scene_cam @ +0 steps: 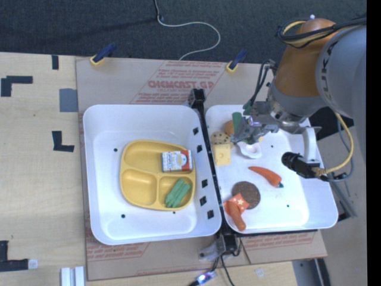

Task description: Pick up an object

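So the grey arm's pincer (253, 133) is down in the right-hand white bin (309, 210), near a white cup-like piece (251, 151). A red chili pepper (265, 175) lies just beside.

Right bin (309, 216) crowded along its left wall; open floor lies beyond the chili pepper (265, 175).

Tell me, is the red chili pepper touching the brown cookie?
Apart. The camera view shows bare white bin floor between the chili pepper and the cookie.
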`<state>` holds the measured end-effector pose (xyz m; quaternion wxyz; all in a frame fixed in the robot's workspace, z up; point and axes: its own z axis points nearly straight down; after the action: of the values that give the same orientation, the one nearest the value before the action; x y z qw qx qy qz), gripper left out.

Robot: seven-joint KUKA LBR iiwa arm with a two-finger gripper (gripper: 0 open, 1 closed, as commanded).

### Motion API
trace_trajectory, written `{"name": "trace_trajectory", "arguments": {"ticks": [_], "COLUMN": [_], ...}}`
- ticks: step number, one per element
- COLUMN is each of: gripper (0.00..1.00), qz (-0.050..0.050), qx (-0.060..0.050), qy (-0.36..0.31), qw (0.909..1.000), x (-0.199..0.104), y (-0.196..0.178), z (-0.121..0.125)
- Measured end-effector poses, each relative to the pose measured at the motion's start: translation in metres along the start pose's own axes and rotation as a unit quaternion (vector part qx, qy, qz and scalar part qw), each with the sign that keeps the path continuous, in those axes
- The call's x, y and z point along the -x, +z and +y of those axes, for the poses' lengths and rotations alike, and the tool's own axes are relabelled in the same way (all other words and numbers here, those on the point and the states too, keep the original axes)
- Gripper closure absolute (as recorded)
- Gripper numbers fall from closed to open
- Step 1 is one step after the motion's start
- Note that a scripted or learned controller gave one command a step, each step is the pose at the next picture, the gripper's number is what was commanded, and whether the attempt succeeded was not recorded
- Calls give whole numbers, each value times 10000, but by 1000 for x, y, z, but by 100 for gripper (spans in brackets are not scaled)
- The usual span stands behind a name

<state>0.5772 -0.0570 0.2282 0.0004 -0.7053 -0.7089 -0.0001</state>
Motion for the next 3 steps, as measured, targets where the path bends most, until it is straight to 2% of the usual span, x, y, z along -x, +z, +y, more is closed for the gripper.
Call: {"name": "trace_trajectory", "arguments": {"ticks": [1, 2, 3], "gripper": [100, 100, 100], "qz": [6, -10, -9], "qx": [-2, -7, -13], "qy": [-6, 18, 19], "qw": [10000, 10000, 10000], "x": [-49, -56, -65], "y": [-6, 10, 14], "z": [18, 35, 27]}}
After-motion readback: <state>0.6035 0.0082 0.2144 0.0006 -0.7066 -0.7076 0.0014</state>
